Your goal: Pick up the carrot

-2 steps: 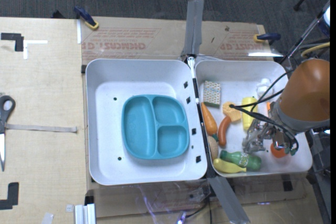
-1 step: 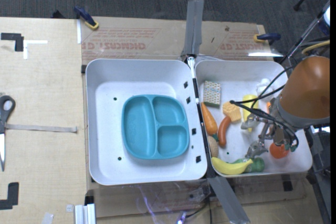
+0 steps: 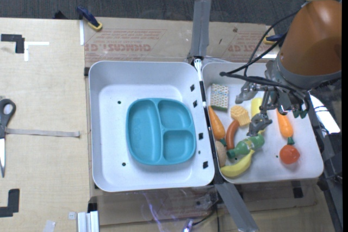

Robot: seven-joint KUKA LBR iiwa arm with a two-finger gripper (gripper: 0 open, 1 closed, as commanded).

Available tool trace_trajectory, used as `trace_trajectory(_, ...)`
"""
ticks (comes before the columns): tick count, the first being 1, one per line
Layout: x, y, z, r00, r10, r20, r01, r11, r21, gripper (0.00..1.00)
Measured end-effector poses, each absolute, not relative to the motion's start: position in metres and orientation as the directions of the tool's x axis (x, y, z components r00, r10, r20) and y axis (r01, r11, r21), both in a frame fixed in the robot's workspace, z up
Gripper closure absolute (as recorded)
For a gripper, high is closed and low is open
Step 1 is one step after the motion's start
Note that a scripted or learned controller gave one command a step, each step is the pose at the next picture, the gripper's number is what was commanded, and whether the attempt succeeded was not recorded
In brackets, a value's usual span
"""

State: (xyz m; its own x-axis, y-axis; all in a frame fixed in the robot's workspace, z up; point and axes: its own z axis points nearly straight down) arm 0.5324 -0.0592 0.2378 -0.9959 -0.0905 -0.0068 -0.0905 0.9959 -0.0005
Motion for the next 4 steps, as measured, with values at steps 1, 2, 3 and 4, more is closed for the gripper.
trace_trajectory(1,0.574,-0.120,0.122,-0.993,-0.115,-0.002,-0.115,0.993,0.000,0.00)
trace_trajectory(2,0.538,-0.183,0.111,-0.991,-0.135,-0.006,-0.135,0.991,-0.002,0.00)
trace_trajectory(3,0.540,-0.183,0.122,-0.991,-0.137,-0.013,-0.137,0.991,-0.005,1.00)
trace_trajectory(4,0.543,-0.184,0.132,-0.990,-0.137,-0.019,-0.137,0.991,-0.008,1.00)
